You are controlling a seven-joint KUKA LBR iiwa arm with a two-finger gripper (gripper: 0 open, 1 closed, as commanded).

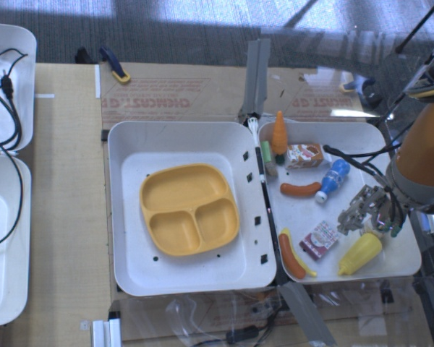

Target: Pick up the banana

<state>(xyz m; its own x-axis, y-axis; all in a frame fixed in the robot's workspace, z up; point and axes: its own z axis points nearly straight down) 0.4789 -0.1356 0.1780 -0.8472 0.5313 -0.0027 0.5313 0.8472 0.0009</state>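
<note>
Hanging over the right bin (405, 266), the gripper (363, 212) sits just above the bin floor, betw. the blue bottle (333, 180) and the yellow mustard bottle (360, 254). Nothing is visibly clamped in it; the metal parts blur together, so can't tell how wide it is spread. The banana (304, 259) lies at the bin's near-left corner, mostly tucked under a red hot dog (291, 255), w/ only a yellow sliver showing, well apart from the gripper. A small red packet (320, 239) lies betw. them. Farther back: an orange bottle (278, 137), a snack pack (304, 155), a second sausage (300, 189), and what looks like a green item (267, 152). The left bin (123, 215) holds a yellow divided plate (189, 209).
</note>
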